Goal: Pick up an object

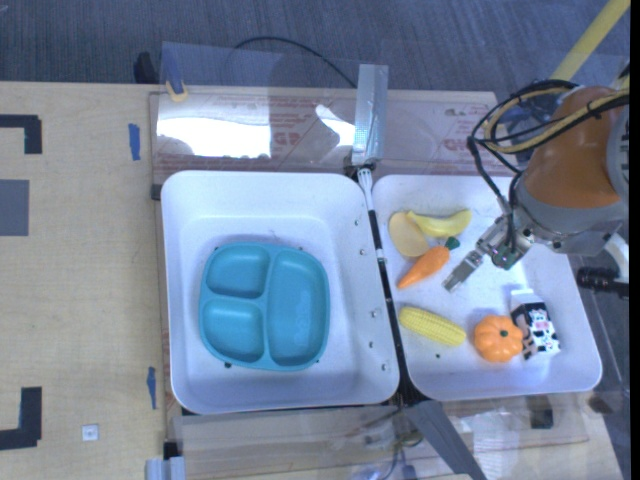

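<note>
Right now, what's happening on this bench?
A robot arm reaches in from the right over the right bin, its gripper hovering beside the toy carrot. Around it lie a banana, a corn cob, a small pumpkin and a cow figure. The left bin holds a blue divided plate.

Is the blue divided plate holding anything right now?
Empty. All three compartments of the blue divided plate show bare; the toy food lies in the right bin.
</note>
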You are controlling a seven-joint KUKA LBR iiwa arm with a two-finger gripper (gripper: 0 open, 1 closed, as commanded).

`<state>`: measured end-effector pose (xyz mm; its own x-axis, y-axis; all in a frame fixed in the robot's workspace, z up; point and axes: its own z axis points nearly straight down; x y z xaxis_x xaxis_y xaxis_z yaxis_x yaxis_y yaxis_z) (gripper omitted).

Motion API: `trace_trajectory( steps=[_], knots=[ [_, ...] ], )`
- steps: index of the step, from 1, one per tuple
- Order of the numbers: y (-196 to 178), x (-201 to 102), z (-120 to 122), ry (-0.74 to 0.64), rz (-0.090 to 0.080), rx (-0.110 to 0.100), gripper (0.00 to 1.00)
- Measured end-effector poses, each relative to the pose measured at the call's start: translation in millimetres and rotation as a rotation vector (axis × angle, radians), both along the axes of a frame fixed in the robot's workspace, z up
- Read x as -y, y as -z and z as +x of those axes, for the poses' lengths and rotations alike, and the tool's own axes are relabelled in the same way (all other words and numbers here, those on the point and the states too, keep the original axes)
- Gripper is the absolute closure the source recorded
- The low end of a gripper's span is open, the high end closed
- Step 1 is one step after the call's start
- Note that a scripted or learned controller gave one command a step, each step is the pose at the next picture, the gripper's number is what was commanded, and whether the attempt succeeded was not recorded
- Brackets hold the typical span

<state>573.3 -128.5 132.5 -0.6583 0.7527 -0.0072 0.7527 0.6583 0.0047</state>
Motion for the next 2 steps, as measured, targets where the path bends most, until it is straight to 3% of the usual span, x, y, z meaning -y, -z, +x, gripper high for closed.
trace_trajectory(
  steps=[1,2],
  knots=[
    [2,-1,-1,0.000,0.001,-0.003,0.00],
    [45,-24,45,0.061,0.000,0.001,0.00]
  ],
)
